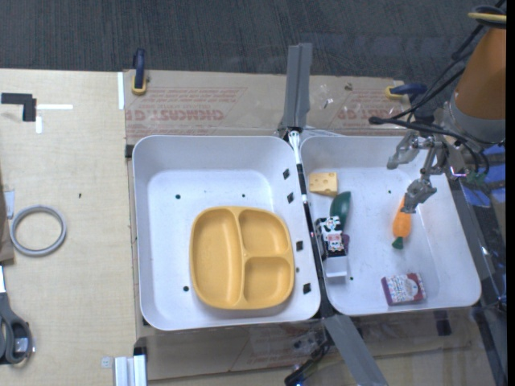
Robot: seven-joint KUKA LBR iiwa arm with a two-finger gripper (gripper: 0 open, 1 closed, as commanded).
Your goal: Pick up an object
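Jaws state unclear | toy carrot just below fingertip | right bin

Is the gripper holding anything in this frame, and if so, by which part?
Cannot be told for certain. The gripper sits directly over the top end of the orange carrot toy in the right bin, but no object clearly shows between its fingers.

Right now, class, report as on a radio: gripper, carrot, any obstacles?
Gripper above right bin, nothing held. Carrot just below it, lying free. Nothing touching carrot.
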